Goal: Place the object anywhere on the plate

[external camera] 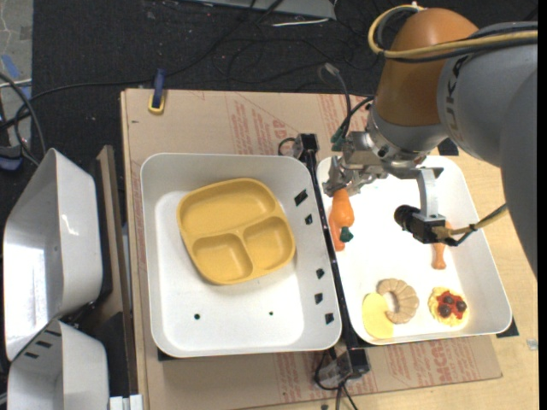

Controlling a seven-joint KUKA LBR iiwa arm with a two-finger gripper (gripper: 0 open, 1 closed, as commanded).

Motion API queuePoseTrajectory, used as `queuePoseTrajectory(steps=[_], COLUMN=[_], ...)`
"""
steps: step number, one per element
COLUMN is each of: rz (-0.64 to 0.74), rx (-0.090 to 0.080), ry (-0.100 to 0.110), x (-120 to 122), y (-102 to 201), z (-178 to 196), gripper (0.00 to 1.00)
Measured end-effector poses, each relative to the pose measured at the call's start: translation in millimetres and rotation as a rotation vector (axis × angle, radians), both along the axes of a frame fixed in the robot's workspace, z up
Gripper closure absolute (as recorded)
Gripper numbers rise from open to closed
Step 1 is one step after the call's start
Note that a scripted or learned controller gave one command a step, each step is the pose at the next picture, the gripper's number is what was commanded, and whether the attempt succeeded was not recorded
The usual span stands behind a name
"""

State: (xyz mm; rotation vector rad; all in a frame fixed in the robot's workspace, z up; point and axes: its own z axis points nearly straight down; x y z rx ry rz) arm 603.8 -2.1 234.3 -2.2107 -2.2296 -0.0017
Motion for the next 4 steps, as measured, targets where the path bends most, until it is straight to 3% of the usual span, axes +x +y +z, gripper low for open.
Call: queuePoseTrajectory(steps=[3, 4], rz=[0.000, 0.001], rx=[0.000, 0.000], ry=[-0.002, -0.001], x=[-10.2, -13.6], y=[149.0, 212.3], z=[6.0, -1.7], gripper=[1.00, 1.00])
